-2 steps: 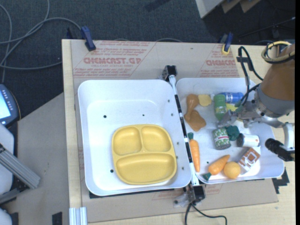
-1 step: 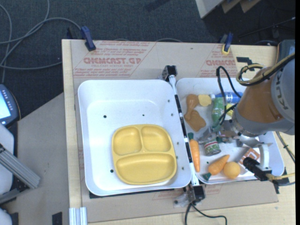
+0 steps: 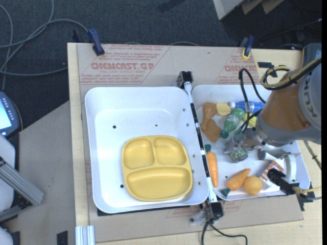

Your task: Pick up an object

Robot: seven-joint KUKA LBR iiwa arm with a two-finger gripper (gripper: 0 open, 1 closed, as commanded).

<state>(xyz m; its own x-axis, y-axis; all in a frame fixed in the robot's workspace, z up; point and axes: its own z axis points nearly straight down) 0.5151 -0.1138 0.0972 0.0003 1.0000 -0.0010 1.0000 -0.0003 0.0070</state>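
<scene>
two white bins (image 3: 102, 116), one yellow tray (image 3: 156, 167), one carrot (image 3: 212, 168), two blue clamps (image 3: 95, 41).

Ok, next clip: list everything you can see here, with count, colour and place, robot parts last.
Bins: two, white, side by side on the bench.
Divided plate: one, yellow, left bin.
Carrot: one, orange, right bin's left edge.
Orange-coloured pieces: two, right bin's front.
Brown piece: one, right bin's back left.
Bottle: one, blue, right bin's back.
Green item: one, beside the bottle.
Clamps: two, blue, bench's far edge.
Arm: one, grey and orange, over right bin.
Pincer: one, dark, low among the clutter.
</scene>
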